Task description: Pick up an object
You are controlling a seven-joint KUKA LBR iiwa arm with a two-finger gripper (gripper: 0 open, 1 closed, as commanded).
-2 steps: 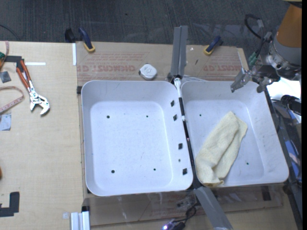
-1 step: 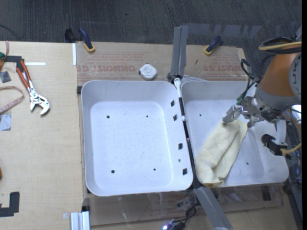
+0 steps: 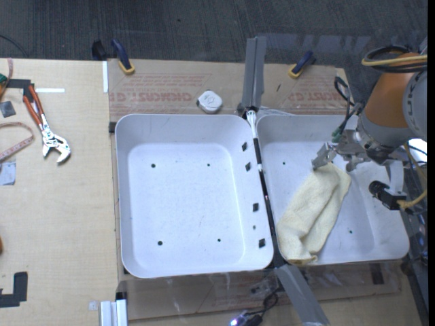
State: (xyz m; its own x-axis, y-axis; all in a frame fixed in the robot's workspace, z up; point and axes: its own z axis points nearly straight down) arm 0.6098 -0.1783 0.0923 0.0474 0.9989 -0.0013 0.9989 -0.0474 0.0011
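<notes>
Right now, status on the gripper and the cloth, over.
Gripper low over right white bin, at upper end of pale yellow folded cloth. Grip unconfirmed. Cloth lies draped across bin floor. Nothing else in the way.

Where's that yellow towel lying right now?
The yellow towel lies in the right bin, against its left wall, its upper end at the gripper.

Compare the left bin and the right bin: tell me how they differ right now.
The right bin holds a crumpled pale-yellow towel lying slantwise; the left bin shows bare white floor with small dark holes. The gripper sits over the right bin at the towel's upper end, away from the left bin. Both are shallow, white and round-cornered.
</notes>
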